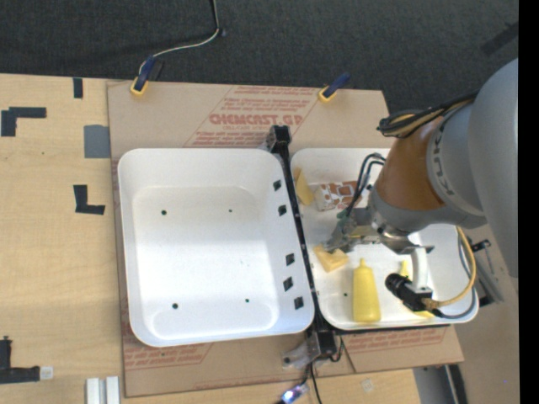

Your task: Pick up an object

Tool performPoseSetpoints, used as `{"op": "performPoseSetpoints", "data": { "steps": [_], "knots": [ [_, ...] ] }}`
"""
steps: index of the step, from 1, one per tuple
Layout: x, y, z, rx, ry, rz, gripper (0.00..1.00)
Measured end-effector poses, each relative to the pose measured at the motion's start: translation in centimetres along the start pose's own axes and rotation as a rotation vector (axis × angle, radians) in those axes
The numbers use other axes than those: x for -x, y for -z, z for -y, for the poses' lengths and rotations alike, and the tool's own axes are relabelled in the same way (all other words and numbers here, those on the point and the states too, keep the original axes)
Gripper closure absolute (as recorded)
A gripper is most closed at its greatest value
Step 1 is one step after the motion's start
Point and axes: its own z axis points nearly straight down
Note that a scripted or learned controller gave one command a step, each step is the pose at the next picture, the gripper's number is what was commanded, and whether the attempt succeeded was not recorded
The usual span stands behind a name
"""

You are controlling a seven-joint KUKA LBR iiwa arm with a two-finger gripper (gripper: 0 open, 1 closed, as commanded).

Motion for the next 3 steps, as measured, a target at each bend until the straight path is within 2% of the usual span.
{"op": "performPoseSetpoints", "data": {
  "steps": [1, 2, 3],
  "knots": [
    [-11.4, 10.3, -10.8, 0.005, 0.014, -0.007, 1.0],
    [-12.1, 26.3, -13.0, 0.005, 0.003, -0.004, 1.0],
    [-15.2, 44.8, -13.0, 0.006, 0.004, -0.005, 1.0]
  ]
}}
